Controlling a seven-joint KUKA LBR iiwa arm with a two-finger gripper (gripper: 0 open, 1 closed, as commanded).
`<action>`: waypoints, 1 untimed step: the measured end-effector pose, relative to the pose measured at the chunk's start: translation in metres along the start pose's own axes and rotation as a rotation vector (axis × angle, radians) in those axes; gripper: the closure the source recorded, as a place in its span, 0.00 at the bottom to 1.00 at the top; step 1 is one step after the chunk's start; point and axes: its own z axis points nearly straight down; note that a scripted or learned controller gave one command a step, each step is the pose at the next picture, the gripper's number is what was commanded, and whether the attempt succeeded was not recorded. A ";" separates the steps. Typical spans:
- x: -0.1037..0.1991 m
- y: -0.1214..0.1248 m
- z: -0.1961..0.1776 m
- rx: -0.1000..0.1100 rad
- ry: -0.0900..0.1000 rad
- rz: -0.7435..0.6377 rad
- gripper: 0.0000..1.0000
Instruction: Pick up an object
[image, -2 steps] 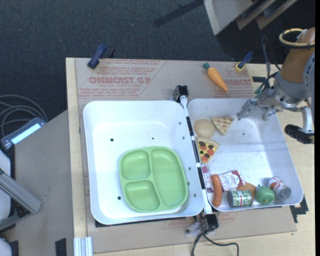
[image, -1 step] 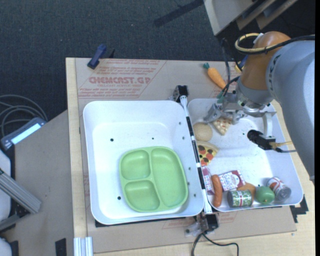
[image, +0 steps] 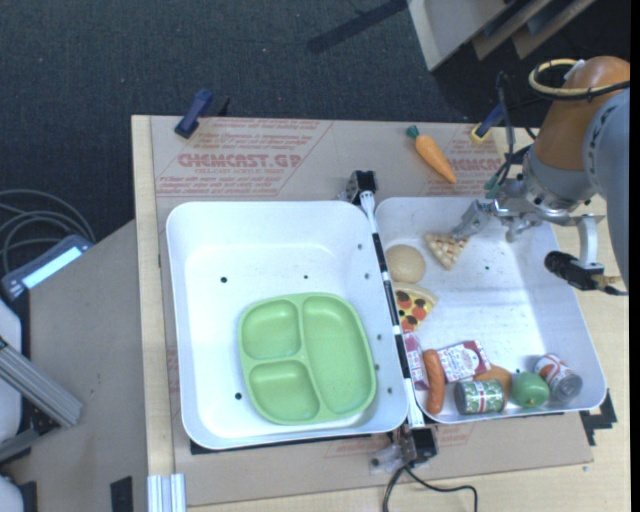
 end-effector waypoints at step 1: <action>0.116 0.001 -0.080 -0.001 0.003 -0.003 0.00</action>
